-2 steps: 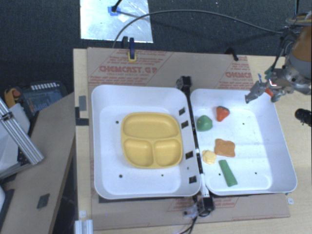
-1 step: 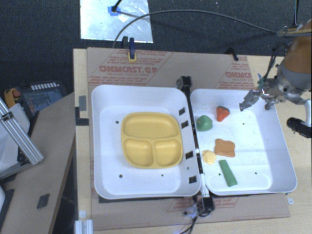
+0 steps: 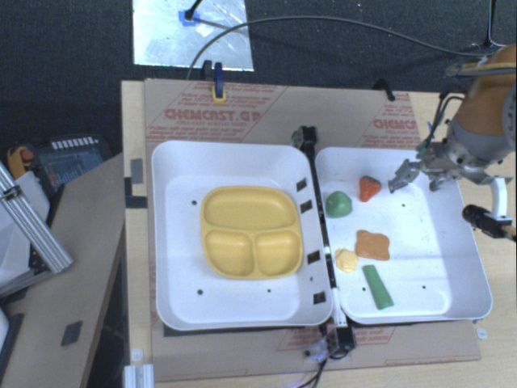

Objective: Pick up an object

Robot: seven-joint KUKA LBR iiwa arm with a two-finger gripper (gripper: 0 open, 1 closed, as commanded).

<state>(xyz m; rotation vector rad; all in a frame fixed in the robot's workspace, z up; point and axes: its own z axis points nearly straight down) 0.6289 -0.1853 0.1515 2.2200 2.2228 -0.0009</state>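
From above, two shallow white bins sit side by side on a brown cardboard sheet (image 3: 266, 107) printed with red lettering, laid over a pale bench with dark carpet beyond. The left bin (image 3: 174, 217) holds a yellow divided tray (image 3: 249, 231). The right bin (image 3: 452, 273) holds five small things: a red-orange piece (image 3: 369, 187) at about 11 o'clock of the bin's middle, a green round piece (image 3: 338, 204) toward 10 o'clock, an orange flat piece (image 3: 372, 245) and a pale yellow piece (image 3: 346, 259) toward 8 o'clock, and a green stick (image 3: 376, 287) at 7 o'clock. The gripper (image 3: 420, 172) hangs over the bin's 1 o'clock corner — fingers spread apart, nothing between them, just beside the red-orange piece. A shiny foil sheet (image 3: 192, 21) lies at 12 o'clock.
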